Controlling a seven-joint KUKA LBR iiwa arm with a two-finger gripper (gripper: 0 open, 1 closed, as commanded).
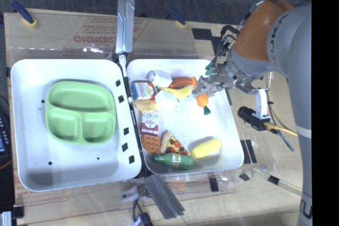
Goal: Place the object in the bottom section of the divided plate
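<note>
A green divided plate point(53, 120) lies in the left bin point(26, 161), with one wide section at the top and two smaller ones at the bottom. My gripper point(203, 89) hangs over the upper right part of the right bin point(233, 129). It is shut on a small orange toy carrot point(202, 99), whose green tip points down toward the bin floor. The carrot appears lifted off the other toys.
The right bin holds several toys: a green bottle point(173, 160), yellow corn point(206, 148), a pizza slice point(172, 143), a waffle point(150, 143), a carton point(150, 121), a can point(142, 90), a banana point(177, 92) and a hot dog point(183, 82). A divider wall point(127, 114) separates the bins.
</note>
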